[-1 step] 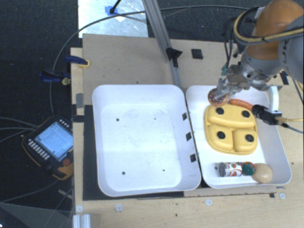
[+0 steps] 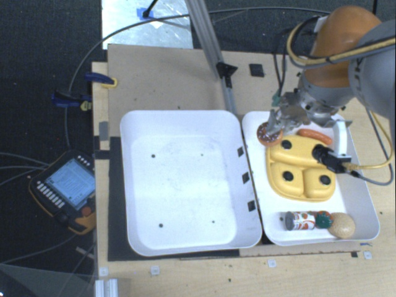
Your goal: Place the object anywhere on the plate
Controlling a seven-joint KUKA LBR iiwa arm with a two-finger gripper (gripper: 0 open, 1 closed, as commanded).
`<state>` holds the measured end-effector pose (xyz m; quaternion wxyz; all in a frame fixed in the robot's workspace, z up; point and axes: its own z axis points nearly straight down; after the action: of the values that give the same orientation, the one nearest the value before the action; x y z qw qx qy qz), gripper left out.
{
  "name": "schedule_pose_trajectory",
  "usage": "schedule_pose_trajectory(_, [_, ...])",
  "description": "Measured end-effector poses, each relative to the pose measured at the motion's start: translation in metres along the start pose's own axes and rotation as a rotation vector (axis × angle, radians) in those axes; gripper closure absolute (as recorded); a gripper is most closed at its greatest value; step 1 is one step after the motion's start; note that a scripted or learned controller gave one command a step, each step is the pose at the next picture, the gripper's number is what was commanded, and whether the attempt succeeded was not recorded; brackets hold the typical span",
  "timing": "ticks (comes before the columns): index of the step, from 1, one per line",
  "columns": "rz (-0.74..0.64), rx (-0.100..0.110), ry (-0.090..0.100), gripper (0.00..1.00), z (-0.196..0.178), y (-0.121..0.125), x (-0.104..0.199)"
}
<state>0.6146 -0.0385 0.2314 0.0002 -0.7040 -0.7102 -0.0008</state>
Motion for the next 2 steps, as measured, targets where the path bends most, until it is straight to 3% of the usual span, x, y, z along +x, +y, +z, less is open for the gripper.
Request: schedule_pose_trajectory(2, [-0.001,0.003,0.001,1.00,0.008,-0.044,0.106])
